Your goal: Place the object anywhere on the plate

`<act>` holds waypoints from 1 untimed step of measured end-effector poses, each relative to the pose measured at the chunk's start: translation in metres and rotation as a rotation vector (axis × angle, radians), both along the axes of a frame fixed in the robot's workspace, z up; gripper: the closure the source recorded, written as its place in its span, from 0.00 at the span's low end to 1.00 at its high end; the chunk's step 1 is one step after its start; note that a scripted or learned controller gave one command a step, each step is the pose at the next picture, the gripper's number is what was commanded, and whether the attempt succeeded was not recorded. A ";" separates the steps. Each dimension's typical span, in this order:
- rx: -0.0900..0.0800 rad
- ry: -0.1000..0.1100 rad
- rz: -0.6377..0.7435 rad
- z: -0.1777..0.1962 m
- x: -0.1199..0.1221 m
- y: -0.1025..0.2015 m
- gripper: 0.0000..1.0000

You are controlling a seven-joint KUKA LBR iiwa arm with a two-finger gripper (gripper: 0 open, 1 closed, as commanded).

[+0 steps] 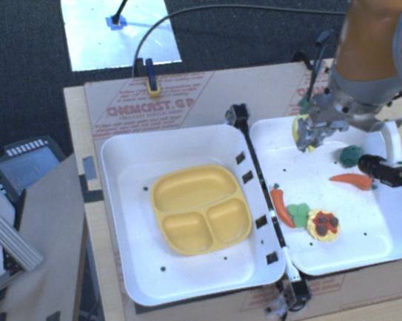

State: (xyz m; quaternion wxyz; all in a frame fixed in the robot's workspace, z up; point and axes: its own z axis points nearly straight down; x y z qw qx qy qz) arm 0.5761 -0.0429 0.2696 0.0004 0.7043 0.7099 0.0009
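Note:
A yellow plate (197,209) with three compartments lies in the left bin (129,204). My gripper (307,140) hangs low over the far left part of the right bin (399,235). A small yellow-green thing (298,129) shows right at its tip, touching it or just behind it. Whether it is gripped cannot be made out. Lying in the right bin are an orange carrot (351,180), a green broccoli piece (350,155), a red chili (278,201), a green leafy piece (298,213) and a yellow round piece with red spots (323,224).
A black divider (261,184) runs between the two bins. The grey and orange arm (374,40) reaches in from the right above the right bin's far side. A grey table edge with a pendant (27,171) stands to the left of the bench.

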 end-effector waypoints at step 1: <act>0.001 0.001 0.001 -0.019 -0.001 0.058 1.00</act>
